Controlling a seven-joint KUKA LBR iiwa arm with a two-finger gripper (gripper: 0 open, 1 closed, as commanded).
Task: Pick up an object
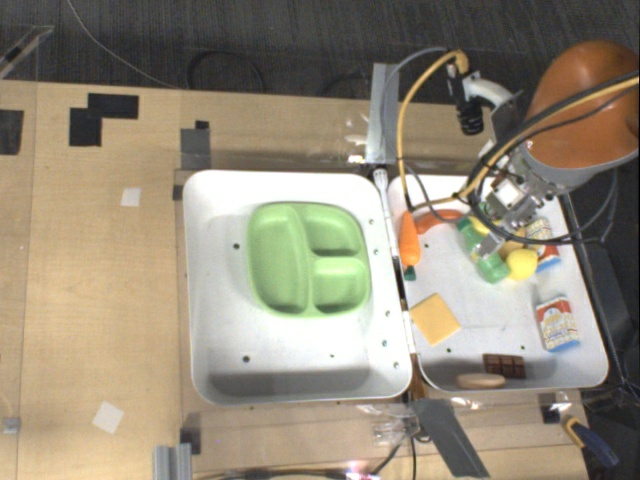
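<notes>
- While the grey arm with its glossy orange band reaches into the right bin [590,363], its gripper [497,230] hangs just above a green block [490,266]; whether it grips anything cannot be told.
- Beside that green block lie one round yellow fruit [522,262] and one smooth orange carrot [409,242].
- Nearer the front of the same bin lie one flat yellow cheese square [435,318], one small printed carton [556,324] and one brown chocolate bar [504,366].
- The left bin [215,368] holds one moulded green plastic tray [306,258] with three compartments.
</notes>
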